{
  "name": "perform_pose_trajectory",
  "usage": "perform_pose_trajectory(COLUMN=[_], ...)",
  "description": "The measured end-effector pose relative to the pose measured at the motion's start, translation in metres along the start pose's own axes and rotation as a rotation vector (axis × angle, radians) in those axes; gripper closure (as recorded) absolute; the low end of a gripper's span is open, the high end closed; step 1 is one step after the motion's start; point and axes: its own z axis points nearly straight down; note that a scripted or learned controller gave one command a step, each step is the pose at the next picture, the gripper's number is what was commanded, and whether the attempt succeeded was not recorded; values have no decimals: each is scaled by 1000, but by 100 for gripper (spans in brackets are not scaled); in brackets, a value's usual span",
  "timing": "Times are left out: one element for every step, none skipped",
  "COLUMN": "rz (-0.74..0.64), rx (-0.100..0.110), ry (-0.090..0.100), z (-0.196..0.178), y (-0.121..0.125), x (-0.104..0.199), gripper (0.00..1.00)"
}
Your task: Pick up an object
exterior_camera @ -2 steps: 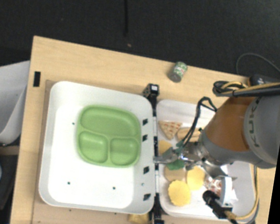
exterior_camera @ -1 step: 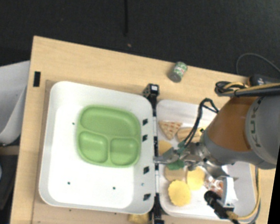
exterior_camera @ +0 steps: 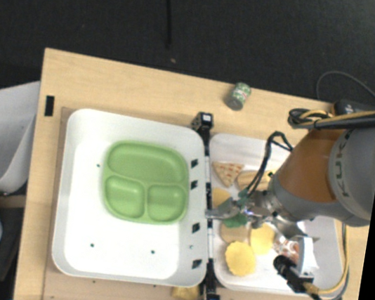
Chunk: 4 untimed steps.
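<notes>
- The bench (exterior_camera: 147, 93) is covered mostly by two white bins set side by side.
- The left bin (exterior_camera: 74, 233) is occupied by a green divided plate (exterior_camera: 146, 182), laid flat near its middle.
- The right bin (exterior_camera: 245, 148) is largely hidden by the grey and orange arm (exterior_camera: 320, 168), which is reached in from the right.
- The gripper (exterior_camera: 237, 215) is lowered at the right bin's left side; whether it is open or closed cannot be told.
- A round yellow object (exterior_camera: 240, 259) is seen near the gripper, on its near side.
- A tan wedge-shaped object (exterior_camera: 226, 171) is seen on its far side.
- A small greenish can (exterior_camera: 238, 96) is left on the far bench, outside the bins.
</notes>
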Motion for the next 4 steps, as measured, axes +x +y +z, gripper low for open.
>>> perform_pose_trajectory(rz=[0, 0, 0, -2], rx=[1, 1, 0, 0], ry=[-3, -1, -1, -4], z=[1, 1, 1, 1], y=[-1, -1, -1, -1], x=[0, 0, 0, 0], gripper=[0, 0, 0, 0])
